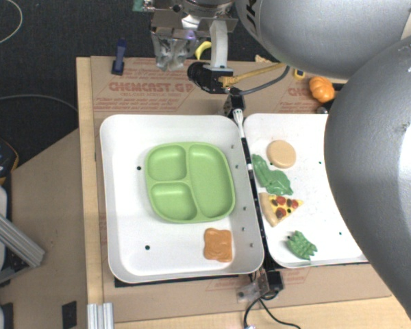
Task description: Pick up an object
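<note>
A pizza slice (279,207) — tan wedge with red and dark toppings — lies near the right bin's (329,253) left edge, between two leafy green pieces. The gripper (192,46) hangs beyond the bins' far edge — whether wide or narrow, I cannot tell.

A green divided plate (190,181) and brown nugget (218,244) lie in the left bin (120,204).
</note>
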Tool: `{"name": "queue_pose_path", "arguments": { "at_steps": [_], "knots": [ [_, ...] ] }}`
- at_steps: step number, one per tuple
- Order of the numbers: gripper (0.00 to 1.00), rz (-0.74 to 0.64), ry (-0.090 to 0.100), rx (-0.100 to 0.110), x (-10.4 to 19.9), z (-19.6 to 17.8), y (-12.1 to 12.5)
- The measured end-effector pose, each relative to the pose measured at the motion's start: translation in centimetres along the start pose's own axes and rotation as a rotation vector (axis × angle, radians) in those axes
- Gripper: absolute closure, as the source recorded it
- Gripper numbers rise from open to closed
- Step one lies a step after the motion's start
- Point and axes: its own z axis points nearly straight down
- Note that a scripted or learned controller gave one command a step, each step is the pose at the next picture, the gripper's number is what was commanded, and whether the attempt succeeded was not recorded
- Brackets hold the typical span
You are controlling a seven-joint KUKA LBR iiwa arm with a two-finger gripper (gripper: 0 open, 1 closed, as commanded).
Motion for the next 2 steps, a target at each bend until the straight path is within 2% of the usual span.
{"name": "queue_pose_path", "arguments": {
  "at_steps": [1,2],
  "knots": [
    [1.0,0.004,0.004,-0.003,-0.3,-18.1,0.1],
    [1.0,0.008,-0.008,0.034,-0.4,-2.0,-0.3]
  ]
}}
